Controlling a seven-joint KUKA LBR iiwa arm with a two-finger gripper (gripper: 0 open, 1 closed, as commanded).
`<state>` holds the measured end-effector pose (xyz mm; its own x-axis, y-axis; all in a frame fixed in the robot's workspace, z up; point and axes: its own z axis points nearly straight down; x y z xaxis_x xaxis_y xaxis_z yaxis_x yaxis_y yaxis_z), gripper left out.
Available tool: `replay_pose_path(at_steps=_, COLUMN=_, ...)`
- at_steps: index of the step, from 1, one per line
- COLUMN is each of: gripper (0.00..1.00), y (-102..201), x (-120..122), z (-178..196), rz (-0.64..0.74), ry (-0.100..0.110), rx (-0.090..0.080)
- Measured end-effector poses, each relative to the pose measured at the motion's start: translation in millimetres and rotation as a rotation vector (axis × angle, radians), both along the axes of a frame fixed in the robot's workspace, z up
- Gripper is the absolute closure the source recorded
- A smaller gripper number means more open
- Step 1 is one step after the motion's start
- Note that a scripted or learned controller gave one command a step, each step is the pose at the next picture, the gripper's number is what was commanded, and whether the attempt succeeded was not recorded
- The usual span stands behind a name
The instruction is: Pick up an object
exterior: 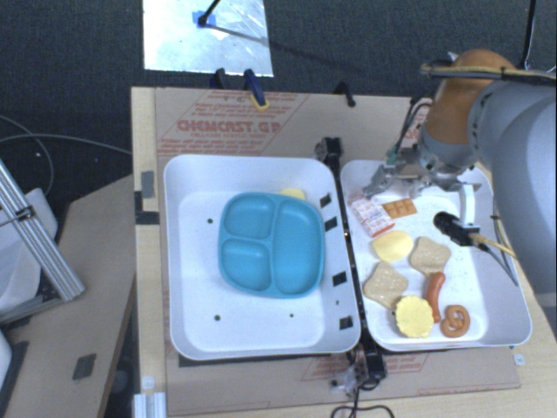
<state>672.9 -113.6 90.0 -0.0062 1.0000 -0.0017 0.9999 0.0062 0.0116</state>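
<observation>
In your left bin lies a blue divided plate. The right bin holds your targets: a red-and-white packet, an orange cracker, bread slices, a sausage, a pretzel. The gripper hangs just above the packet; its grip you cannot tell.

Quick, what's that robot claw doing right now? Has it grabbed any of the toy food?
Gripper: low over the far end of the right bin, near the cracker; no food seen between its fingers, and whether it is open or closed cannot be told.
</observation>
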Motion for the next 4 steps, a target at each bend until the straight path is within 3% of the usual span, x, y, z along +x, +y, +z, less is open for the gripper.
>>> replay_pose_path(at_steps=1, gripper=0.00, y=93, x=-4, z=65, rz=-0.006, ry=0.010, rx=0.002)
replay_pose_path(at_steps=2, gripper=0.00, y=186, x=-3, z=97, rz=0.005, ry=0.006, rx=0.003)
replay_pose_path(at_steps=3, gripper=0.00, y=243, x=-3, z=299, rz=0.004, ry=-0.009, rx=0.007)
replay_pose_path(at_steps=4, gripper=1.00, y=240, x=-4, z=300, rz=0.004, ry=0.005, rx=0.002)
